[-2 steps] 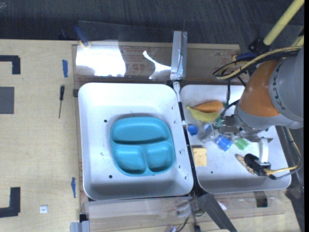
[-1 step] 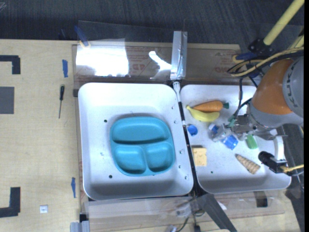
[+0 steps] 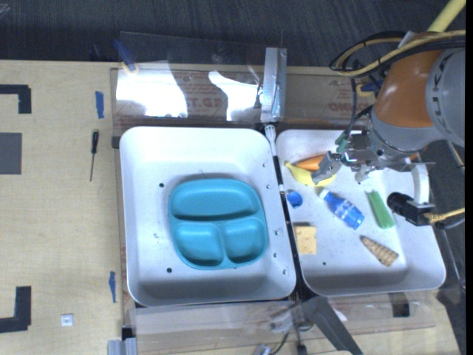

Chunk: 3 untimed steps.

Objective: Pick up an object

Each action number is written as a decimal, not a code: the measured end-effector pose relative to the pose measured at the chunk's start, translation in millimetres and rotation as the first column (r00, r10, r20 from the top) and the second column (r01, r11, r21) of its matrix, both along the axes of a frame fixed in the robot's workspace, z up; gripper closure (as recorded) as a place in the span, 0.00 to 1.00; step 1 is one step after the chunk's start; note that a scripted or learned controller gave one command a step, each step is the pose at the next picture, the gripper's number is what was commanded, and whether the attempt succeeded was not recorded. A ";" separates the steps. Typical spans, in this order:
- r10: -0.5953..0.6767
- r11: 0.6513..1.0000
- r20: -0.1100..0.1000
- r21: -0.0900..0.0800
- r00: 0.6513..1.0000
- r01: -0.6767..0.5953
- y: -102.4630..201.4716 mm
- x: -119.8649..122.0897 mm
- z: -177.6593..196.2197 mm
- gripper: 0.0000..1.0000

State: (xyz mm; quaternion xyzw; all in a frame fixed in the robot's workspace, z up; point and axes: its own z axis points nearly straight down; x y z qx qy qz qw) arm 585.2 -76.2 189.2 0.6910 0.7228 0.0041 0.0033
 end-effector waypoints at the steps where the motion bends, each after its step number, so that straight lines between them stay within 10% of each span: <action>1: 0.014 1.000 -0.003 -0.003 1.000 -0.014 -41.0 7.3 -100.8 0.00; 2: 0.015 1.000 0.001 -0.004 1.000 -0.015 -40.4 8.6 -89.5 1.00; 3: -0.095 0.995 -0.002 0.002 0.995 0.095 49.8 70.4 -0.3 1.00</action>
